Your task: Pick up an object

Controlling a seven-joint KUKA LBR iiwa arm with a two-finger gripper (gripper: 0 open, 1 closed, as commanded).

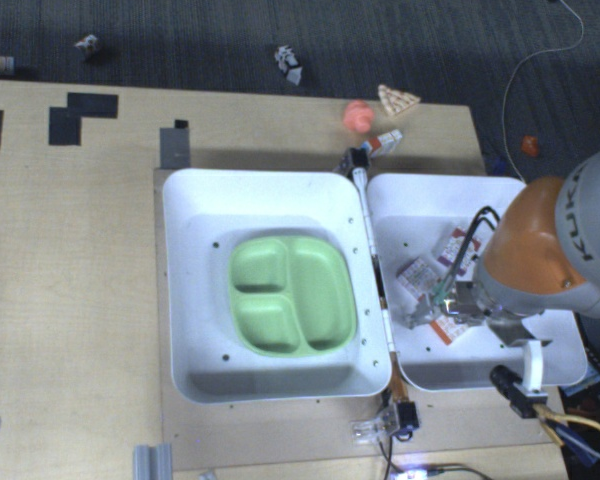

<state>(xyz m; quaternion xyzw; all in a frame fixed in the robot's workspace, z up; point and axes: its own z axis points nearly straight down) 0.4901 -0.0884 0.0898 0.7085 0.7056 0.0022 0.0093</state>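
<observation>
**Camera view: pincer lowered among packets in right bin**

The pincer (432, 306) is seen low inside the right bin (420, 203), carried by the arm (525, 253), which is stretched in from the right. How far the pincer is open cannot be told, since its tip is lost against the clutter beneath it. Nothing can be made out in its hold.

The packets (420, 272), silvery and crumpled, are spread just beyond the pincer, towards the far wall of the same bin. The nearest one appears to be touched by the tip, though contact cannot be confirmed. A red-and-white scrap (448, 331) is seen just beside the pincer on its near side, lying flat on the bin floor.

To the left of the pincer, across the ridge where the two bins meet, the left bin (195, 208) is occupied by a green tray (290, 293). The tray is divided into three compartments and set flat in the middle of its bin, well apart from the pincer.

Well beyond the pincer, past the far rims of both bins, a pink ball (358, 116), a pale wedge (398, 99) and a small tube (385, 143) are scattered on the bench (70, 268). The ball and the wedge are placed close together at the bench's far edge, and the tube is nearer the bins.
</observation>
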